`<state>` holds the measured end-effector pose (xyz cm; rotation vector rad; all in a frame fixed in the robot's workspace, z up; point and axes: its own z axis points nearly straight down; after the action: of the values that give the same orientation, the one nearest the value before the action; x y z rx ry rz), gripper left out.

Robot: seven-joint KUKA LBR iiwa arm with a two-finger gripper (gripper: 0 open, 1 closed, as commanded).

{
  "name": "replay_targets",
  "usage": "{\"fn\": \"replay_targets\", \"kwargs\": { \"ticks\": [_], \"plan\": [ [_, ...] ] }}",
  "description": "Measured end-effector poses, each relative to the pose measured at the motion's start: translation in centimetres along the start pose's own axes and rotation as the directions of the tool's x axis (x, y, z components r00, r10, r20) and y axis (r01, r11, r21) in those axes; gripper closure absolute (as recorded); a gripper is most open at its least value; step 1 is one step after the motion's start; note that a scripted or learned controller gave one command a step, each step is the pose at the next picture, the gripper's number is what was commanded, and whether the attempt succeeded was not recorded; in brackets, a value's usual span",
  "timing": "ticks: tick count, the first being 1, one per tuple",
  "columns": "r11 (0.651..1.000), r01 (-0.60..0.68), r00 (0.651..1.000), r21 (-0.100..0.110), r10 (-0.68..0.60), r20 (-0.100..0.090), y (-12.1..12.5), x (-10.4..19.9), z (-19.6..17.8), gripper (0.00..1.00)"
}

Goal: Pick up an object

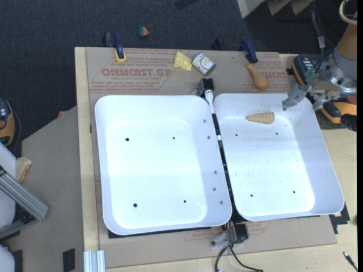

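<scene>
Cone-shaped tan object (260, 118) lies alone in right bin (317, 169); we see gripper (299, 97) beside it, apparently spread and empty; a slanted descent may nudge it away.

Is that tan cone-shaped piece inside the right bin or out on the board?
Inside. The cone lies on its side on the floor of the right bin, near the far rim, apart from the gripper.

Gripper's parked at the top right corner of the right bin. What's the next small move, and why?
Probably shift the gripper left over the tan cone-shaped piece, then lower it. The piece lies flat near the back of the right white bin, apart from the gripper, with nothing seen between the fingers.
</scene>
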<state>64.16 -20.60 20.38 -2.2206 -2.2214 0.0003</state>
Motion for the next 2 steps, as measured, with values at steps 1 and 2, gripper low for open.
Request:
{"fn": "replay_targets", "kwargs": {
  "ticks": [1,2],
  "plan": [
    [1.0,0.003,1.0,-0.02,-0.003,0.006,-2.7,2.2,-21.4,0.0],
    [1.0,-0.005,1.0,-0.019,0.005,0.01,-5.5,-2.1,-34.2,0.0]
  ]
}}
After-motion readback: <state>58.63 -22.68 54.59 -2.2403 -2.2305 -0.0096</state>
